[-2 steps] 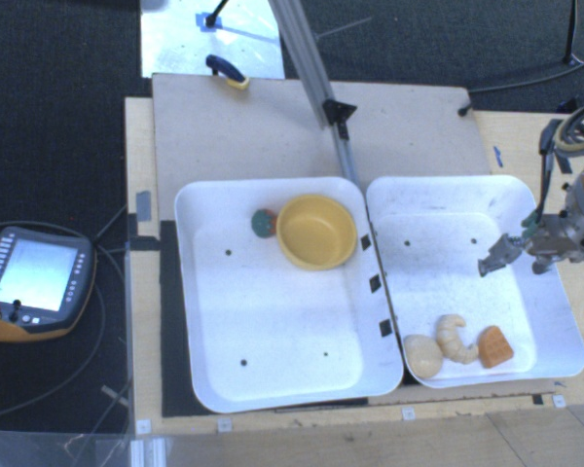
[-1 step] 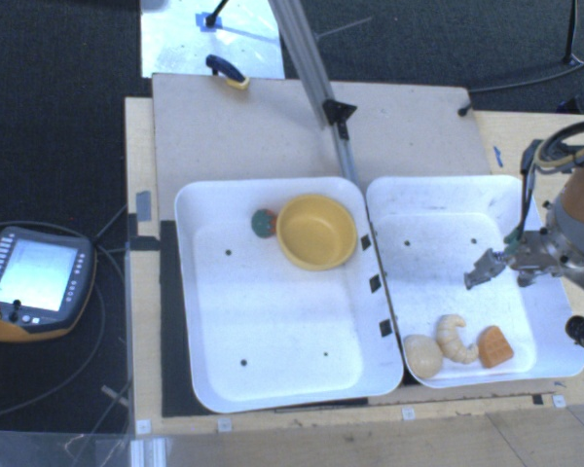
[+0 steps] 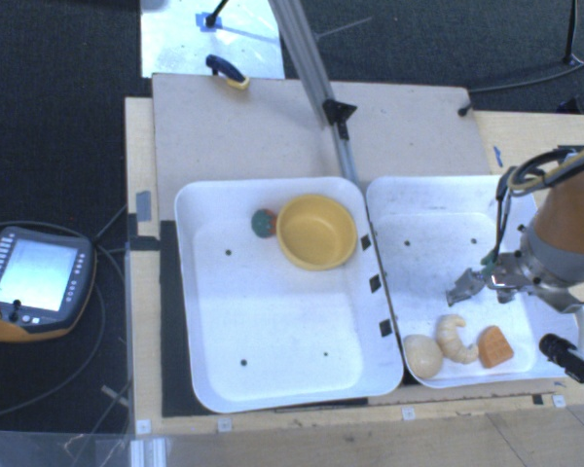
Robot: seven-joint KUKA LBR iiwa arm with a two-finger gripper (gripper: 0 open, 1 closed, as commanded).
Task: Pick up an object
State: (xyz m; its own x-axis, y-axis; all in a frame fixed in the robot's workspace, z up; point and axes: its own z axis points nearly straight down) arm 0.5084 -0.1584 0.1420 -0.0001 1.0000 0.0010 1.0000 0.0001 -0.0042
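In the right bin (image 3: 428, 212), near its front edge, lie three things: a cream egg-shaped object (image 3: 422, 355), a pale curled piece (image 3: 456, 339) and an orange block (image 3: 494, 346). My gripper (image 3: 469, 288) hovers just above and behind the curled piece, reaching in from the right, with nothing visibly held. The left bin (image 3: 273, 358) holds a yellow bowl (image 3: 316, 232) and a small green and red object (image 3: 264, 223) touching the bowl's left side.
A grey pole (image 3: 307, 56) slants across the back board towards the gap between the bins. A teach pendant (image 3: 31, 282) lies off the bench at the left. Black cables loop above the wrist at the right.
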